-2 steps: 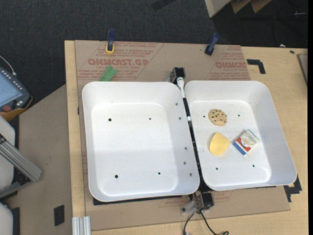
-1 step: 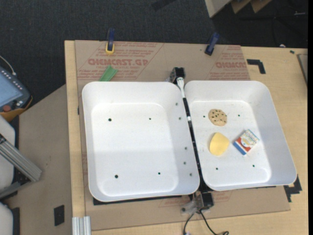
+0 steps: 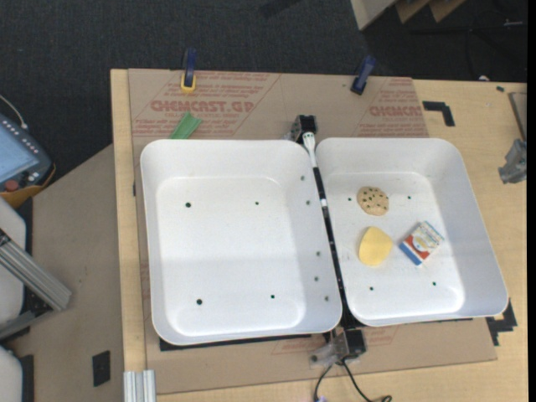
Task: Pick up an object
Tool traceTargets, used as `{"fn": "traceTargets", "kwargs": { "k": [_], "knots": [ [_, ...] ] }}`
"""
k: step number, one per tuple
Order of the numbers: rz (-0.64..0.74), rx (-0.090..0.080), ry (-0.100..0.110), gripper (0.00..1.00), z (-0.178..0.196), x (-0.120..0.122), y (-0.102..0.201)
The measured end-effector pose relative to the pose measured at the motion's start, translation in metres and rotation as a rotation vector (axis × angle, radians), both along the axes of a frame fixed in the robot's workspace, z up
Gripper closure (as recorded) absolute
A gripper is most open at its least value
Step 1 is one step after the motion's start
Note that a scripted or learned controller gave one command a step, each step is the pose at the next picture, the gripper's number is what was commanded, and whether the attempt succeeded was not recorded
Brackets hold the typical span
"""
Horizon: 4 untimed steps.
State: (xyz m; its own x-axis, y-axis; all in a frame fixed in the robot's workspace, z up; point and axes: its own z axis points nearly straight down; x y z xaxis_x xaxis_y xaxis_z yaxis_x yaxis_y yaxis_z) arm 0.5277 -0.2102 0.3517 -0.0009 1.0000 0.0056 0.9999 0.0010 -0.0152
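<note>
Three small things lie in the right bin [image 3: 469,224], well apart from the gripper [image 3: 512,164] at the picture's right edge.

A round cookie [image 3: 373,200] with dark chips lies near the bin's middle; a yellow chip-shaped piece [image 3: 375,247] sits just below it, and a small red, white and blue packet [image 3: 421,243] lies tilted just right of that. None of them touch. The left bin [image 3: 167,166] adjoins along a black strip. Only a grey sliver of the gripper shows, outside the bin; how it is set cannot be told.
</note>
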Motion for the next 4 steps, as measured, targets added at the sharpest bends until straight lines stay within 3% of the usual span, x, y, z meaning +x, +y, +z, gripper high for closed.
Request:
{"fn": "traceTargets", "kwargs": {
  "k": [1, 2, 3, 4],
  "knots": [
    [0.002, 0.0, -0.004, 1.0, -0.077, -0.038, 0.055],
    [0.008, -0.001, -0.009, 1.0, -0.099, -0.049, 0.142],
    [0.006, -0.005, -0.027, 1.0, -0.009, -0.032, 0.184],
    [0.004, -0.004, -0.011, 1.0, -0.03, -0.049, 0.225]
  ]
}}
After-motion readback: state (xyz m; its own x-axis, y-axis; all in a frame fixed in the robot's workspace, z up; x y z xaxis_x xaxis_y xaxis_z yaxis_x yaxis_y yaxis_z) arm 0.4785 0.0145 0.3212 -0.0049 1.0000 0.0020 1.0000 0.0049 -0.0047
